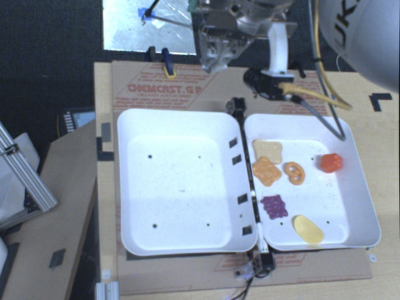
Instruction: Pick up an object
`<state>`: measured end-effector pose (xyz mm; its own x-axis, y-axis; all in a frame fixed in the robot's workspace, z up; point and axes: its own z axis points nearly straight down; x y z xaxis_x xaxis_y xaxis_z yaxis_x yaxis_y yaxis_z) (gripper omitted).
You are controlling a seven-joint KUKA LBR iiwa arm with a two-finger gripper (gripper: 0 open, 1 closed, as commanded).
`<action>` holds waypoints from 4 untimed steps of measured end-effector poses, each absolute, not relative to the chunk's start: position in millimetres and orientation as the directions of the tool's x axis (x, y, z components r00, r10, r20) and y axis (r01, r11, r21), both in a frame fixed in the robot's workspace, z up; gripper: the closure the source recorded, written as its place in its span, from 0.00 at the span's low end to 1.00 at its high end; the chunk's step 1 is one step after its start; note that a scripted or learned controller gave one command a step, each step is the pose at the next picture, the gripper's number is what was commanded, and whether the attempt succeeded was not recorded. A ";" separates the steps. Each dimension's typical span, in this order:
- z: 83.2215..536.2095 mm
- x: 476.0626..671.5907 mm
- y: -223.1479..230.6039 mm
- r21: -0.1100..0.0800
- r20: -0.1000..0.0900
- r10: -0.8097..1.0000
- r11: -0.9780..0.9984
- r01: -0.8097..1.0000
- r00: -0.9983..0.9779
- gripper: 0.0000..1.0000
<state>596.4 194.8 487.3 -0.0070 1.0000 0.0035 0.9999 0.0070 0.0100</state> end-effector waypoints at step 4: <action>534.4 522.1 141.3 -0.002 0.000 1.000 -0.001 1.000 0.001 1.00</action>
<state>522.1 141.3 534.4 0.0006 1.0000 0.0001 1.0000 -0.0006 -0.0017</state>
